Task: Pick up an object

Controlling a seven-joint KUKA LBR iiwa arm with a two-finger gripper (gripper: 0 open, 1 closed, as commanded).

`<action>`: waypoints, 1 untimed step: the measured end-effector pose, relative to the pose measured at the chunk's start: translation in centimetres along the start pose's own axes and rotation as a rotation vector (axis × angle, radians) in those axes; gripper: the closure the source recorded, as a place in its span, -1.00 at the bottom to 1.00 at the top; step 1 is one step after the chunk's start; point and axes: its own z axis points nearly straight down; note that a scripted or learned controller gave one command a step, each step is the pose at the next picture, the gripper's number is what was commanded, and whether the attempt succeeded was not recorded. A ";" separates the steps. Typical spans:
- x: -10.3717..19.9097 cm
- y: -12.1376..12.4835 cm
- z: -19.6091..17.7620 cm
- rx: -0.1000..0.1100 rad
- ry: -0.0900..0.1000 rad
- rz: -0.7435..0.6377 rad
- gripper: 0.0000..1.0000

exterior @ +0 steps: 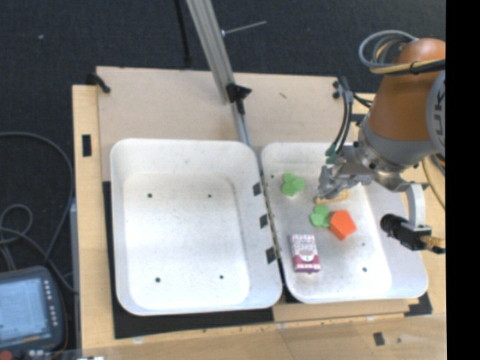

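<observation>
Your end effector [330, 188] hovers low in the right bin [375, 276], just above the orange block [343, 224]; you cannot tell its state

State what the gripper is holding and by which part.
Cannot be told. The gripper is low in the right bin, over a tan object, but its hold is not visible.
</observation>
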 end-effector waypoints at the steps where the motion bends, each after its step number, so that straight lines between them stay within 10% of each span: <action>1: 4.5 -0.1 1.2 0.000 0.001 0.000 1.00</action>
